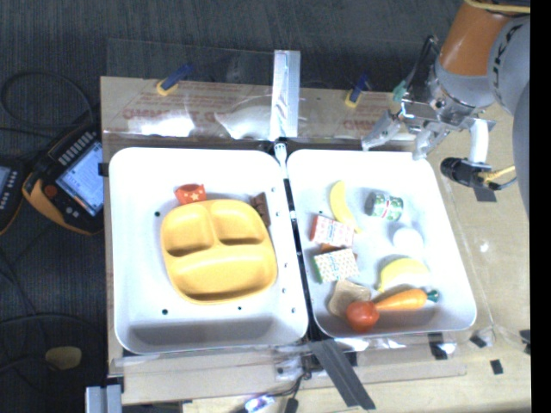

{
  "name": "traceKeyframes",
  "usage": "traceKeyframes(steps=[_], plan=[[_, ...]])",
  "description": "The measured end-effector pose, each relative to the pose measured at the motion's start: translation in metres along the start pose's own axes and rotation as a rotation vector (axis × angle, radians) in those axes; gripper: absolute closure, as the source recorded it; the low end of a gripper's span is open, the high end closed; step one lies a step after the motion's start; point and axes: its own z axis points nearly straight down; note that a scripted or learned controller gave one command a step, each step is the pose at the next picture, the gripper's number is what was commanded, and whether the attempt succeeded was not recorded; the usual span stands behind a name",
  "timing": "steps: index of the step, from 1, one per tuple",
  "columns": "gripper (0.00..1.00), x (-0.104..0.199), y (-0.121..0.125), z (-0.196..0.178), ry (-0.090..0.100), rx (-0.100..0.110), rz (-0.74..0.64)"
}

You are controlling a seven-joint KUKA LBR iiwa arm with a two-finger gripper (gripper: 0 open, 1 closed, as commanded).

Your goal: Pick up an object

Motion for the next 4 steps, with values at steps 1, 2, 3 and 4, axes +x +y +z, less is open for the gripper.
traceKeyframes(steps=[1,2,3,4], plan=[[0.0,0.032,-0.006,0.125,0.0,0.004,-0.047],[0.0,0.035,-0.048,0.15,-0.002,-0.011,-0.448],[0.0,0.014,-0.056,0.134,0.002,-0.002,-0.27],[1.0,0.014,-0.056,0.125,0.003,-0.001,-0.269]])
